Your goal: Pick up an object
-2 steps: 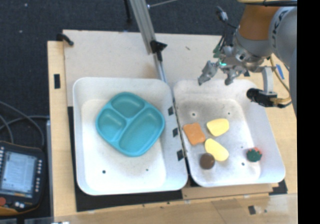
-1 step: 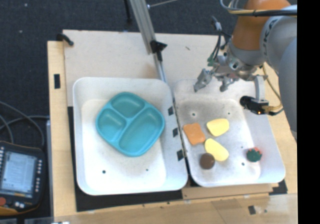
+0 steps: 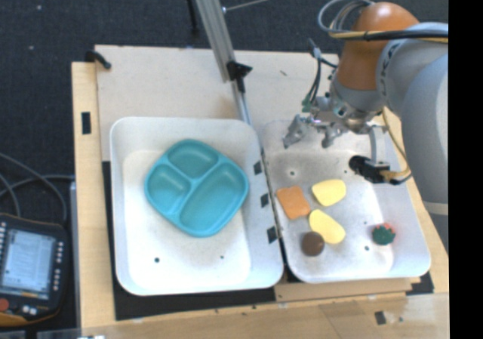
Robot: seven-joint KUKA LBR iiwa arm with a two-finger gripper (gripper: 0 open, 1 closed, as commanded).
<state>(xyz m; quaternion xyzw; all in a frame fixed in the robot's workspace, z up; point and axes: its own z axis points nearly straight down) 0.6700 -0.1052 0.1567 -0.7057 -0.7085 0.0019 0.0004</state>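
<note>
Eyes on the right bin, where the grey arm reaches in from the right, orange band up top, and the gripper hangs over the bin's far end, close to the far rim. Its fingers are spread apart, one prong out to each side, and there's nothing between them, no grip on anything. Down in the near half of the bin lie five small pieces. An orange square sits close to the wall between the bins, with a yellow piece just beside it on the right. A second yellow piece lies nearer the camera, almost at the orange square's corner, and a brown round piece touches that second yellow one at its near-left edge. Off on its own, well apart toward the bin's right side, is a small green piece with a bit of red on it. All five lie apart from the gripper, with bare white floor in between. Over in the left bin, a teal divided plate lies flat, turned at a slant, three compartments showing. A metal rail runs up and away from the gap between the bins, across the pale bench.
</note>
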